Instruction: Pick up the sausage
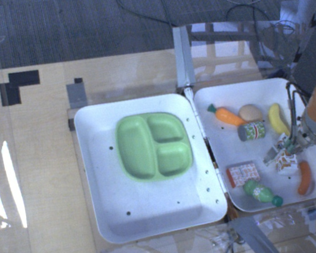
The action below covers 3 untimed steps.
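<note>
Sausage [304, 178] lies just right of carton [285, 161]; pincer [287, 145] state unclear, seemingly over carton. Shift right, straddle sausage crosswise.

A pale wooden bench [30, 194] occupies the left and centre, with window glare in bright streaks at its left side. Black tape marks [17, 86] lie near its far edge. Beyond it runs dark grey carpet [67, 23], crossed by looping black cables [148, 3]. A metal post [183, 58] rises at centre.
</note>
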Motion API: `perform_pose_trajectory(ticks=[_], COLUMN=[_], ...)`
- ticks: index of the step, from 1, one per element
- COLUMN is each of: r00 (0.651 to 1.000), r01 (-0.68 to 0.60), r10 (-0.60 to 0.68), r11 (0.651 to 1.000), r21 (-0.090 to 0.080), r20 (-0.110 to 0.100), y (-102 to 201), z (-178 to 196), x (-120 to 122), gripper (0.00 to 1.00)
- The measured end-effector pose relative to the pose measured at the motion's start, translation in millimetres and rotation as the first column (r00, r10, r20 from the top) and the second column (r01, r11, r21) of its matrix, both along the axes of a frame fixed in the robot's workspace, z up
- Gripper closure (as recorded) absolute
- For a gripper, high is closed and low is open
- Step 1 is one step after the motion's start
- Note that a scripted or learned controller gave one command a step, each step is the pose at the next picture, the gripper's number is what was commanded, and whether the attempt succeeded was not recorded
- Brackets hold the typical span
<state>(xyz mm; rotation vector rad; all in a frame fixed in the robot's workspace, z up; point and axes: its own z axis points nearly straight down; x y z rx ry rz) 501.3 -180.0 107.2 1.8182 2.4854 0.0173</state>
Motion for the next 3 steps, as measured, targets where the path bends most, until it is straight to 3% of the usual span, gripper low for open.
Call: perform_pose_trajectory(ticks=[1, 2, 3], r00=[1.000, 1.000, 0.988], r01=[0.000, -0.001, 0.146], r10=[0.000, 0.002, -0.144], r11=[1.000, 1.000, 0.989], r21=[0.000, -0.008, 0.027], r20=[0.000, 0.024, -0.049], y=[0.1, -1.1, 35.7], z=[-0.1, 17.0, 124.2], x=[0.1, 7.4, 16.3], gripper=[0.00, 1.00, 1.00])
